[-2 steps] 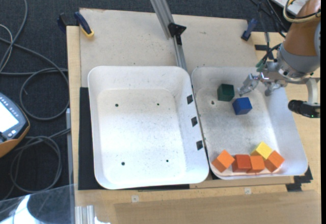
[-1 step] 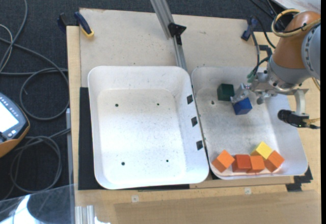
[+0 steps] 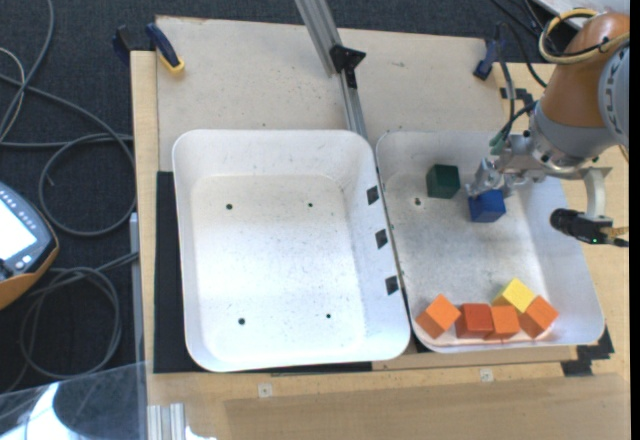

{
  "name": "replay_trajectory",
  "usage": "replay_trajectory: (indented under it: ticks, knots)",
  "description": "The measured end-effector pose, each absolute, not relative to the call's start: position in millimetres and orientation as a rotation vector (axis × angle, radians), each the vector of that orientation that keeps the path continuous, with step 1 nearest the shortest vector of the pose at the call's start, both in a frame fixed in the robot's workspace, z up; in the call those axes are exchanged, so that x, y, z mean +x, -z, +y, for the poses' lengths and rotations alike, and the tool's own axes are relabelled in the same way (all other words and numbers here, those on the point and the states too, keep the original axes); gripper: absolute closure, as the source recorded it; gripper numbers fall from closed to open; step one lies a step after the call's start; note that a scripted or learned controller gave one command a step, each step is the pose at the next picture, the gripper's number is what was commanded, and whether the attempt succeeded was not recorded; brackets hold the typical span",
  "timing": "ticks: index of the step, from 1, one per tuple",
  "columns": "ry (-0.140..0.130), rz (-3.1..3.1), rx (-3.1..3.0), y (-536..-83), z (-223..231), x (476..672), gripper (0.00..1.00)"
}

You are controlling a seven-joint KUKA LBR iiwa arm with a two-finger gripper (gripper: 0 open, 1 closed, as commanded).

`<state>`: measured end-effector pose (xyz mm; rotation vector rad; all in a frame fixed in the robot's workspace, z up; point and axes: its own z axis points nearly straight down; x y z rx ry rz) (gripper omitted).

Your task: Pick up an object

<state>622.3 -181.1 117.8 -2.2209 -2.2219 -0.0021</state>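
My gripper (image 3: 491, 184) reaches into the right bin (image 3: 560, 258) from the right, near its back. A blue cube (image 3: 487, 206) sits right at the fingertips, its top edge caught between them, and the gripper is shut on it. Just to the left, apart from the gripper, a dark green cube (image 3: 442, 180) rests on the bin floor. Along the bin's front edge lie an orange block (image 3: 438, 316), a red-orange block (image 3: 477, 319), a yellow cube (image 3: 518, 294) and another orange block (image 3: 540, 315).
The left bin (image 3: 200, 228) stands beside the right one, with a raised divider (image 3: 385, 238) between them. A metal pole (image 3: 318, 13) slants over the back of the bench. Cables lie on the floor at left.
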Motion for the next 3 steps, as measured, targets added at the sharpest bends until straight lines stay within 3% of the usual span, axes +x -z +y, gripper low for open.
replay_trajectory:
  ticks: [3]
  knots:
    - [0.006,-2.228,-2.225,-291.2,-176.2,637.4,1.0]
